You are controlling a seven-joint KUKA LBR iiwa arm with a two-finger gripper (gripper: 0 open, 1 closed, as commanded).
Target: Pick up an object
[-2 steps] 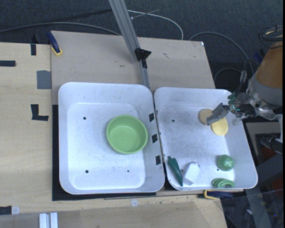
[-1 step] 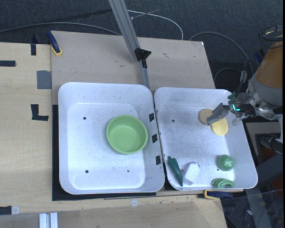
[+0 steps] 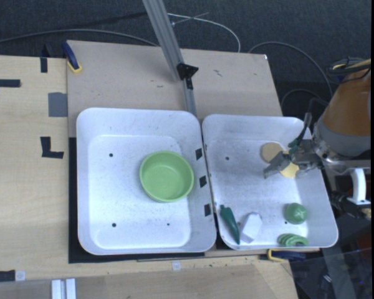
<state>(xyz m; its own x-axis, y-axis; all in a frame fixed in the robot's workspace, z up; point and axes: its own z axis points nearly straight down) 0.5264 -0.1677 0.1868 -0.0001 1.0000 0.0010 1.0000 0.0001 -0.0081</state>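
Sitting on tan bench (image 3: 143,73) w/ dark floor (image 3: 287,11) behind: two white bins; hand (image 3: 285,164) grip state unclear.

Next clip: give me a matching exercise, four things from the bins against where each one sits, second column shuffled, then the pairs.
Things:
1. green bowl
2. tan disc
3. green ball
4. dark green tool

Places:
A. right bin, near front wall at its left
B. left bin, middle
C. right bin, beside the pincer
D. right bin, front right part

Pairs: 1-B, 2-C, 3-D, 4-A
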